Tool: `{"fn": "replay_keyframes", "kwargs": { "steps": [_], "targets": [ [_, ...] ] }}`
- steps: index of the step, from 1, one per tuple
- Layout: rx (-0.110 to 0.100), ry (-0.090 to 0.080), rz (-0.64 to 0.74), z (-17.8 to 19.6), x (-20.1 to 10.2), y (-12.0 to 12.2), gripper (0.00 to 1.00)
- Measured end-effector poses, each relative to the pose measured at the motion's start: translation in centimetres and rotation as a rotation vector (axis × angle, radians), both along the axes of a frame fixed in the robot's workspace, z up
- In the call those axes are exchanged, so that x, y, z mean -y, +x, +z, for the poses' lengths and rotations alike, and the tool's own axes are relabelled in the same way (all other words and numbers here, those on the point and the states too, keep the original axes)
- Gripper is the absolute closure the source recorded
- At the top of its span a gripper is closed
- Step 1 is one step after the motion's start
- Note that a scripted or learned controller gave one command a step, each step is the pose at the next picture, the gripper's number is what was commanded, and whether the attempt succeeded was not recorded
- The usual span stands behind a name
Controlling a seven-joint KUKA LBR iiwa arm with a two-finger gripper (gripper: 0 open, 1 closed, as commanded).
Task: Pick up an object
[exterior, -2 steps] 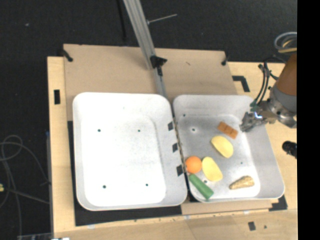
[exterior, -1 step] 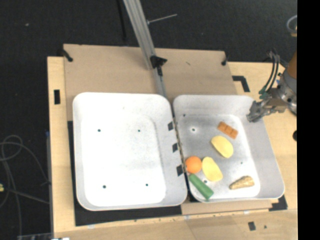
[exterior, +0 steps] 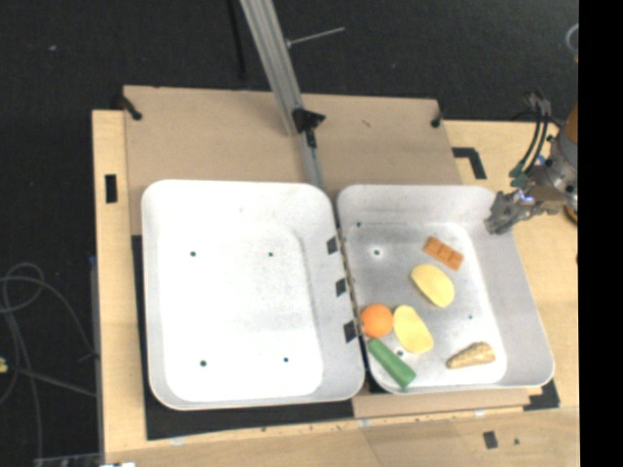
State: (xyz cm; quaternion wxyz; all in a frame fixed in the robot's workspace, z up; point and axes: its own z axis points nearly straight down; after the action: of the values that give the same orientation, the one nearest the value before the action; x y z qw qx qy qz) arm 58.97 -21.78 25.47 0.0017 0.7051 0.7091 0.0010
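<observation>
all the candidates sit in the right bin, right of centre in the frame. orange ball is low on that bin's left side, close to the wall where the two bins meet. green stick lies tilted just below it, its lower end up against the bottom left corner. one yellow piece lies just right of the ball, looks touching or nearly so. second yellow piece is a bit higher, mid-bin, apart from the rest. small orange block sits above that, clear on all sides. tan wedge lies alone near the bottom right.

my read: the block and the upper yellow piece are the easy grabs, open floor around them. the ball/stick/yellow cluster is crowded and hugs the wall, little room for fingers there.

gripper hangs at the upper right corner of the right bin, over the rim, away from every item. nothing visible in it. too small and blurred to tell how it is set, so can't call it. looks like a standoff pose before a descent, pick not yet started.

left bin has only a few dark dots on its floor. grey metal pole runs from top centre down to the bins' junction.
</observation>
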Motion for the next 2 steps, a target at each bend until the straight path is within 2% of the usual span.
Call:
{"fn": "replay_keyframes", "kwargs": {
  "steps": [2],
  "targets": [
    [-0.001,0.001,0.001,-0.7,-10.8,4.1,1.0]
  ]
}}
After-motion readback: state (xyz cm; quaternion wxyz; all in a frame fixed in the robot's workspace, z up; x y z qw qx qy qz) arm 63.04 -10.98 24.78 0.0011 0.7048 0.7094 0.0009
